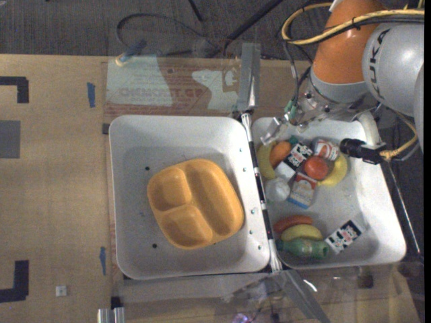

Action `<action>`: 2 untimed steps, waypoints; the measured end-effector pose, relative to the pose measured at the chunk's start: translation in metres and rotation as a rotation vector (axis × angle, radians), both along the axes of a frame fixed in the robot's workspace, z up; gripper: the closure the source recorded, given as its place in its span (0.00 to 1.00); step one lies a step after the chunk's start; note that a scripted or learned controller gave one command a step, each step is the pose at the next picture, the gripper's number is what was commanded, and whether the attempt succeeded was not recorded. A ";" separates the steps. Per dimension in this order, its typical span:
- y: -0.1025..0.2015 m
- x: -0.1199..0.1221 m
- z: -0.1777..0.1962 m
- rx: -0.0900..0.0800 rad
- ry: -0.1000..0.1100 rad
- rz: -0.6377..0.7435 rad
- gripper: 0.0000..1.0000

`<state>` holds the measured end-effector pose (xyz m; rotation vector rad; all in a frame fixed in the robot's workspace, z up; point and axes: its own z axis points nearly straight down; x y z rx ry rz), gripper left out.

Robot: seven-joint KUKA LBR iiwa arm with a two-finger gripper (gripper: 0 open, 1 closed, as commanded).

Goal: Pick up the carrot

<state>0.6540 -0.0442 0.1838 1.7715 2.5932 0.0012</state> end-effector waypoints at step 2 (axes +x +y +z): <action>-0.056 0.015 -0.096 0.000 0.000 -0.316 0.00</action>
